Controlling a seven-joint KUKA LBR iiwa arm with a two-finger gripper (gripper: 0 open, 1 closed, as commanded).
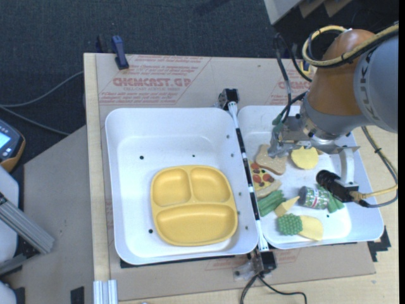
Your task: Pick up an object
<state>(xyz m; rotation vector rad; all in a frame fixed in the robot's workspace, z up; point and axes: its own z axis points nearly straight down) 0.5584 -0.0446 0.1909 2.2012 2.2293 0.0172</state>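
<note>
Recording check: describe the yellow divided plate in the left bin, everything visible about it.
The yellow divided plate looks like smooth matte plastic, a rounded rectangle with three compartments: two small ones along its far side and one wide one nearer the camera. It lies flat, right way up, on the floor of the left shallow white bin, toward that bin's near right part. All three compartments hold nothing, and only the bin floor touches it. It lies close to the divider between the bins.

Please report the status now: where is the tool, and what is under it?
Tool low over right bin, at toast slice. Nothing seen held. Pizza slice and yellow round piece close beside. Yellow tray in left bin.
</note>
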